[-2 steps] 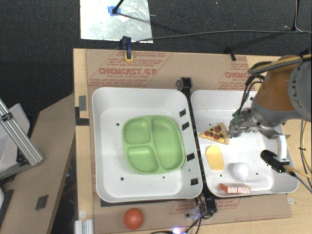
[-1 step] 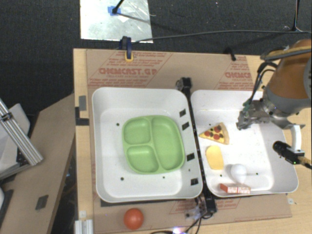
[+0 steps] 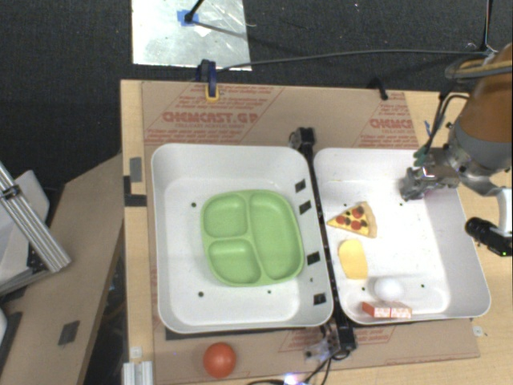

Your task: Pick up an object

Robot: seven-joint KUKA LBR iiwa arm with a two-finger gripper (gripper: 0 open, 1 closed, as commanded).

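Robotics lab setup, not a home. Bench (image 3: 264, 107) is a taped-down board printed with factory lettering, on dark carpet. Two white bins (image 3: 172, 215) clipped side by side, cables (image 3: 361, 54) trailing across, aluminium framing (image 3: 32, 231) at left. Toy food: pizza slice (image 3: 353, 219), green divided tray (image 3: 252, 237).

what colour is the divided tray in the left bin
Light green; the divided tray shows clearly in the camera view, lying in the left bin.
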